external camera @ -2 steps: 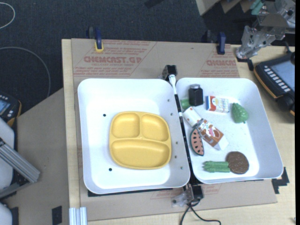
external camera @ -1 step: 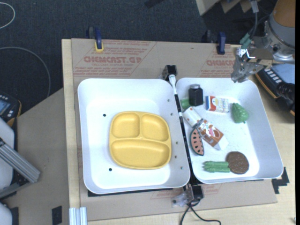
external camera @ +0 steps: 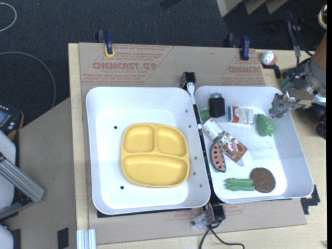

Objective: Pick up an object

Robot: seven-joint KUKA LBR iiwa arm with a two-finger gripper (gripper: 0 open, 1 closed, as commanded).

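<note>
The right bin [external camera: 298, 162] holds several small things: a black block [external camera: 216, 106], a white carton with red and blue print [external camera: 241, 114], a green lumpy toy [external camera: 265, 125], a white tube [external camera: 211, 127], a red and white packet [external camera: 234, 147], a watermelon slice [external camera: 218, 157], a green vegetable [external camera: 239, 184] and a brown round cookie [external camera: 263, 180]. My gripper [external camera: 279, 106] hangs at the bin's upper right corner, just right of the carton and above the green toy. I see nothing held in it.
A yellow divided plate [external camera: 154, 154] lies in the left bin [external camera: 98, 139]. Blue clamps [external camera: 108, 41] [external camera: 244, 46] grip the board's far edge. A black bracket [external camera: 189, 80] sits between the bins at the back. The arm's wrist [external camera: 316, 77] comes in from the right.
</note>
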